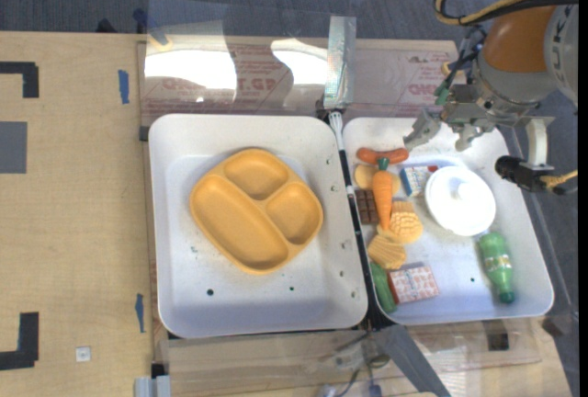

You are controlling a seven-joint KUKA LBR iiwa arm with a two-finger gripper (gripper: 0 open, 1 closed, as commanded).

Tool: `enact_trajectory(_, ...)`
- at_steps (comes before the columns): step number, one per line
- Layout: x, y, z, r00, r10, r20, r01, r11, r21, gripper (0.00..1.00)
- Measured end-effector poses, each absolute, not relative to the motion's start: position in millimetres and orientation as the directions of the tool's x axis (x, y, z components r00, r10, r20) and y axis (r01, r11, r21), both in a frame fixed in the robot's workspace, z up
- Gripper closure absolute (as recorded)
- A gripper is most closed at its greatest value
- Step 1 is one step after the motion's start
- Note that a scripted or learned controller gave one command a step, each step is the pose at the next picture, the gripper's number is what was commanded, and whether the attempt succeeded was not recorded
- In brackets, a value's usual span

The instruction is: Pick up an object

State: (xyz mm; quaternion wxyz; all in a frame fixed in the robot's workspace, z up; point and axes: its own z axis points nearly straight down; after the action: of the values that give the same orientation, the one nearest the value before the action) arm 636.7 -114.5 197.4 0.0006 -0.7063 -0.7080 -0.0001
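My gripper hangs over the far end of the right bin, open, with nothing between its fingers. Just left of it and below lie a red sausage and an orange carrot. A white round dish sits in front of the gripper. Also in that bin are a brown chocolate bar, a yellow waffle piece, a pale chip, a red-and-white packet, a green vegetable and a green bottle.
The left bin holds an orange divided plate. A clear plastic wall stands behind both bins, with a metal post between them. A black cable hangs at the right of the arm.
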Motion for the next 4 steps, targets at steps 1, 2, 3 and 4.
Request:
enact_trajectory(1,659.4,-111,105,0.224,0.975,0.001,0.975,-0.224,0.012,0.00)
enact_trajectory(2,672.9,-96,98,0.104,0.995,-0.004,0.994,-0.104,0.023,0.00)
enact_trajectory(3,673.6,-94,98,0.029,1.000,-0.005,0.999,-0.029,0.023,0.00)
enact_trajectory(4,673.6,-94,98,0.027,1.000,-0.005,0.999,-0.027,0.023,0.00)
